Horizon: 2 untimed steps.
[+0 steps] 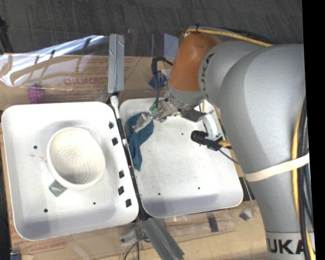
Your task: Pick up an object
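Claw (151, 115) at upper left of the right bin (208, 173), on the crumpled blue cloth (138, 136) — can't tell its opening or grip. Left bin (24, 177) — 1 round ribbed white bowl (76, 157).

The single camera hung above the bench (57, 83) and looked down at a slant, so the far edge of the bench sat toward twelve o'clock and the near edge toward six. It stood close enough that the two white bins took up most of the frame: the left bin (25, 215) lay toward nine o'clock, the right bin (209, 200) just past centre. A strip of dark floor (91, 16) showed beyond the bench at twelve. From three o'clock the grey arm (264, 110) came in, so near the lens that its bulk covered the right third and hid that bin's three-o'clock rim.
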Motion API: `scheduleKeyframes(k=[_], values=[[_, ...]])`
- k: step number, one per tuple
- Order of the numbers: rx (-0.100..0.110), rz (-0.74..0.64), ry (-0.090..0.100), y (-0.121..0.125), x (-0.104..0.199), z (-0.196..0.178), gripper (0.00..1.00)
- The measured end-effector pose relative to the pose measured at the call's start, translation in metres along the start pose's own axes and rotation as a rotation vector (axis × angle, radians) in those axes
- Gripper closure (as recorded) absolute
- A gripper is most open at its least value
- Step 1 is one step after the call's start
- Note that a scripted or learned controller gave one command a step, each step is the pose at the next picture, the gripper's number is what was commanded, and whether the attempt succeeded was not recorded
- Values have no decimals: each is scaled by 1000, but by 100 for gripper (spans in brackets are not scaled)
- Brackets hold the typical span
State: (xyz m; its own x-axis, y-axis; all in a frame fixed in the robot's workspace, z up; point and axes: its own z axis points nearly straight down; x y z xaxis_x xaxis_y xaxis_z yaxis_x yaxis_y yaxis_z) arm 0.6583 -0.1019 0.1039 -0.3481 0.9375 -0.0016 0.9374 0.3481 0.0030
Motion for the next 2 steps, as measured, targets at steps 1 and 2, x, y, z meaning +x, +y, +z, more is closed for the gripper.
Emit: scheduleKeyframes(k=[1,2], values=[[-2,-4,-1,1,0,-10,100],[-1,-4,-1,1,0,-11,0]])
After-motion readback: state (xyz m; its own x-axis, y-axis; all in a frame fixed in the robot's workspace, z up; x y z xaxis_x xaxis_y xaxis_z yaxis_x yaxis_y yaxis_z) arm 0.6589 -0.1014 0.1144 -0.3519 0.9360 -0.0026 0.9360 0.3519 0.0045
